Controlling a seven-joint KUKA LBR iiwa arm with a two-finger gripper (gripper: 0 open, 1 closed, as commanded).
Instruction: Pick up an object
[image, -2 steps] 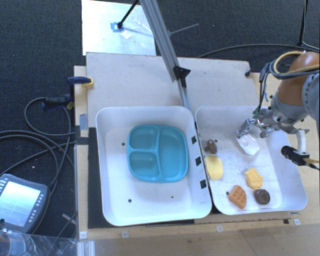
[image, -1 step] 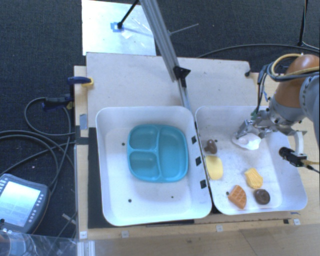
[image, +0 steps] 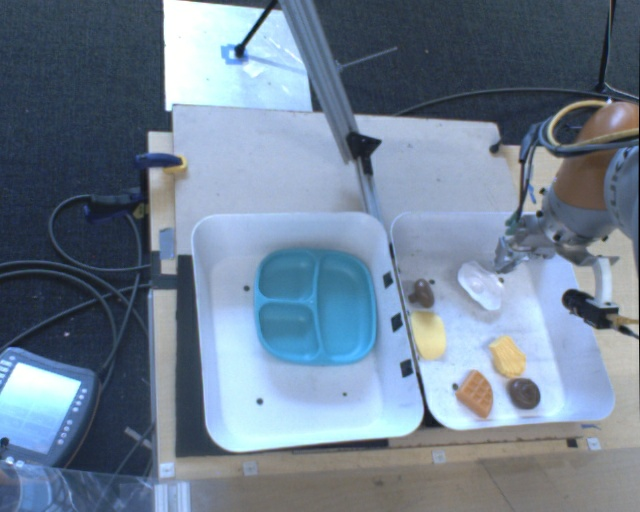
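Food toys are lying unlifted in the right bin (image: 590, 395), picking not yet done.
Robot hand (image: 506, 257) is hovering just right of the white object (image: 481, 285); whether it is spread or pressed together, I cannot tell.

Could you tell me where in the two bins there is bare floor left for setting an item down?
The left bin has bare floor all around the blue divided plate, widest along its near edge. In the right bin, the far strip is open. Its near half is crowded: yellow piece, waffle, brown piece, and the gripper by the clear object.
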